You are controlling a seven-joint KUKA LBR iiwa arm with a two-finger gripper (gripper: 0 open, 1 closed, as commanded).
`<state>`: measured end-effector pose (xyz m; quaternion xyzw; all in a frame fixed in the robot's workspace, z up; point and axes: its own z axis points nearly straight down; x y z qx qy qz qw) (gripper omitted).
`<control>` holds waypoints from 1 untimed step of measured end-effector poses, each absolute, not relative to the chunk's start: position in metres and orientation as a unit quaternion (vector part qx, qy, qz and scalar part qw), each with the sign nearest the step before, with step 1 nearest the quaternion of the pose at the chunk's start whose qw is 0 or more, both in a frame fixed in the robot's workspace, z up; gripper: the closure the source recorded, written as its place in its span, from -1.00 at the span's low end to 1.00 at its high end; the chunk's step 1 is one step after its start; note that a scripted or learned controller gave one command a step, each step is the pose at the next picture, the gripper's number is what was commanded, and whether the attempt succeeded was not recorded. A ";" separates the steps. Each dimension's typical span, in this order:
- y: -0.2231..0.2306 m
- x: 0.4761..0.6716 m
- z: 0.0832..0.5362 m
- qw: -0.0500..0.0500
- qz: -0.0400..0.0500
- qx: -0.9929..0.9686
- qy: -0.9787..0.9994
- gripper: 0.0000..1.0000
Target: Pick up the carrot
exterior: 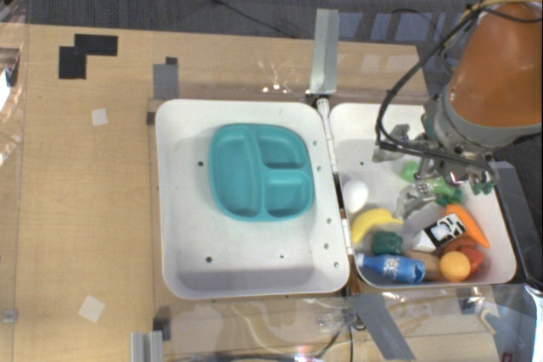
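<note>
Carrot awaits pickup in the right bin.

It is seen lying at the bin's 4 o'clock among toy foods, unlifted. The gripper is poised just at its 10 o'clock; its grip state cannot be told. Grasping and lifting are judged yet to be done.

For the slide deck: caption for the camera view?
Tool hovering beside the carrot in the right bin.

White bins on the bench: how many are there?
2. The left bin holds a teal divided plate; the right bin holds the carrot among other toy foods, under the gripper.
</note>
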<state>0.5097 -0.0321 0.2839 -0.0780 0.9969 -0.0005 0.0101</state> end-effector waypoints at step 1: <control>-0.032 0.510 0.284 0.010 0.000 -0.078 0.997 -1.00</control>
